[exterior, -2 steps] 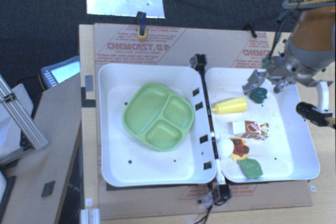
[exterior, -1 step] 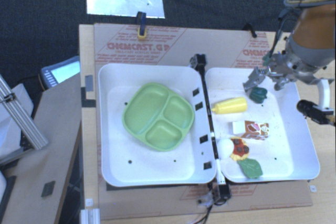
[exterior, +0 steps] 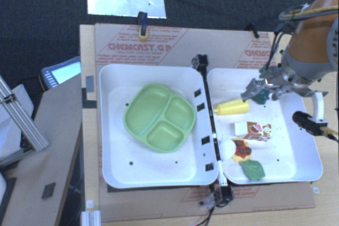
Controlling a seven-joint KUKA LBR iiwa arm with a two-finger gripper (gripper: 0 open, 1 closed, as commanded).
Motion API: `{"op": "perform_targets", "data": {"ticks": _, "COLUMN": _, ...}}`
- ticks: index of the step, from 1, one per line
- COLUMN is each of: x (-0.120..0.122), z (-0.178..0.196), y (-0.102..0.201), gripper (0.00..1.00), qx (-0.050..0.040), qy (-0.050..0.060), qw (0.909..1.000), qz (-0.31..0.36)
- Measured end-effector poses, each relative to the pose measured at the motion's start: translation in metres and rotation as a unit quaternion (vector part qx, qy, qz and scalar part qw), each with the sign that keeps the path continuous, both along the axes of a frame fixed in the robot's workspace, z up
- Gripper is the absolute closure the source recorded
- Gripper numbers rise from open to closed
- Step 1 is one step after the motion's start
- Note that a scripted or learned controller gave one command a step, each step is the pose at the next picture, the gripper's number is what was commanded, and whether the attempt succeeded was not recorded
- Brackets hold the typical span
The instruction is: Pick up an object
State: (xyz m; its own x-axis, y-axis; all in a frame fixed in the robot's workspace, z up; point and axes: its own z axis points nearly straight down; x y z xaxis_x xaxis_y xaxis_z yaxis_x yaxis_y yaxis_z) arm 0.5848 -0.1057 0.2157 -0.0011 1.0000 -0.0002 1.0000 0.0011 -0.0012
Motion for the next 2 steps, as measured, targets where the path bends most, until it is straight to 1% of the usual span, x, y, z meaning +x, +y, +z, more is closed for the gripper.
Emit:
{"op": "perform_targets", "data": {"ticks": 1, "x": 0.007, "z": -0.045, "y": -0.002, "gripper": 0.0, "qx": 0.0002, "qy": 0.0, "qw": 1.0, "qz": 0.0}}
{"op": "perform_targets", "data": {"ticks": 2, "x": 0.005, "z": -0.105, "y": 0.006, "gripper": 0.0, "qx": 0.0005, "qy": 0.001, "qw": 1.0, "qz": 0.0}}
